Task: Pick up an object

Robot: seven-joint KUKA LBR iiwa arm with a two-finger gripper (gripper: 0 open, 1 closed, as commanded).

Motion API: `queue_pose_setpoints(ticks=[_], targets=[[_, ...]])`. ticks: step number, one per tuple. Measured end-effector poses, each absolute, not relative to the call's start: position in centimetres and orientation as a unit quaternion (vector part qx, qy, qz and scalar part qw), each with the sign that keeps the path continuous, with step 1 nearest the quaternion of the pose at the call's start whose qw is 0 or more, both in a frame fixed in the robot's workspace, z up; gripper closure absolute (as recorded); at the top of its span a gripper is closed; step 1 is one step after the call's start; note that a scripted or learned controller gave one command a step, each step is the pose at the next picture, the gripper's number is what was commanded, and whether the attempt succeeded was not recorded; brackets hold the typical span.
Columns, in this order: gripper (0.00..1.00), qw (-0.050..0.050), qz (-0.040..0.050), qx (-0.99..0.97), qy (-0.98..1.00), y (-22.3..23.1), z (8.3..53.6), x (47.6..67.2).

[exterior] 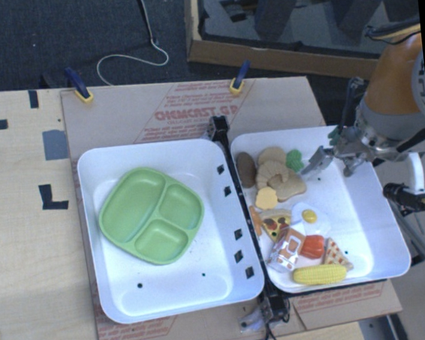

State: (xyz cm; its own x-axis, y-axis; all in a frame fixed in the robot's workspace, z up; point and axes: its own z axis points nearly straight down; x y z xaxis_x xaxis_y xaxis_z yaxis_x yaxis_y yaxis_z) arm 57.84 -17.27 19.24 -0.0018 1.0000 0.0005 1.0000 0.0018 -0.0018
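The right bin (368, 209) holds several toy foods. Brown bread-like pieces (274, 169) lie at its far left with a small green piece (294, 158) beside them. Below those are a yellow chip (266, 197), a fried egg (305, 214), a pizza slice (275, 224), a clear packet (287, 250), a red piece (313, 247) and a corn cob (319, 273). My gripper (331, 163) hovers over the bin's far right part, to the right of the green piece. Its fingers stand apart with nothing between them.
The left bin (119, 288) carries a green divided plate (151, 215). A black divider (235, 201) runs between the bins. Two clamps (239, 77) pin the cardboard sheet at the back. The right bin's right half shows bare white floor.
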Motion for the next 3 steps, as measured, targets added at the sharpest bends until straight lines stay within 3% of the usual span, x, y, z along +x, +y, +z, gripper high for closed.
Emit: queue_pose_setpoints(ticks=[1,2,3], targets=[[0.0,0.001,0.0014,-0.706,-0.708,-14.5,8.3,61.6],[0.0,0.012,0.0136,-0.705,-0.709,-13.6,8.4,66.3],[1.0,0.016,0.017,-0.707,-0.707,-13.7,9.0,65.9]])
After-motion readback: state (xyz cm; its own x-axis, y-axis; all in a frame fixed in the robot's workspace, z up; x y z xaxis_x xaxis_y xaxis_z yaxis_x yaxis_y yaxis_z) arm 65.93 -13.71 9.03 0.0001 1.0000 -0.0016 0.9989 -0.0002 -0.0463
